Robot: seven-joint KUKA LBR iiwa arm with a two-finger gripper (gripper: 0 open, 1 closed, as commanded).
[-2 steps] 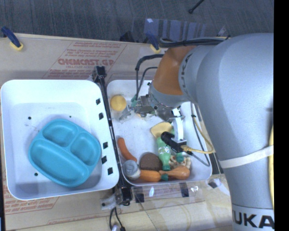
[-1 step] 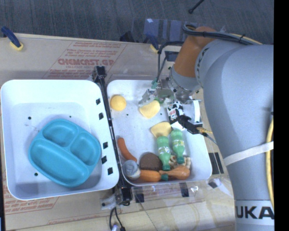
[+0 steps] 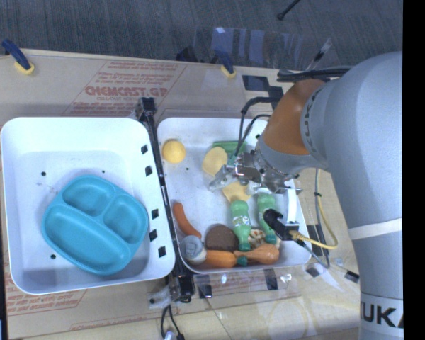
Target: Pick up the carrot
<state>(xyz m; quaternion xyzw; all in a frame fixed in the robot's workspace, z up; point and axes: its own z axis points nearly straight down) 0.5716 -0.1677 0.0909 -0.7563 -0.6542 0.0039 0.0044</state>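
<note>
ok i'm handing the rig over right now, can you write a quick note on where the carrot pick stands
Gripper: low in the right bin, over the middle of the food pile; nothing visibly between its fingers.
Carrot: lying flat at the right bin's near edge, beside the brown round piece and a second orange piece. The gripper is apart from it, farther back in the bin.
Also in that bin: a yellow ball, a green bottle, an orange sausage-like piece by the left wall.
Left bin: holds the blue divided plate.
Done: arm has reached into the right bin.
Left: move to the carrot, grasp, lift.
</note>
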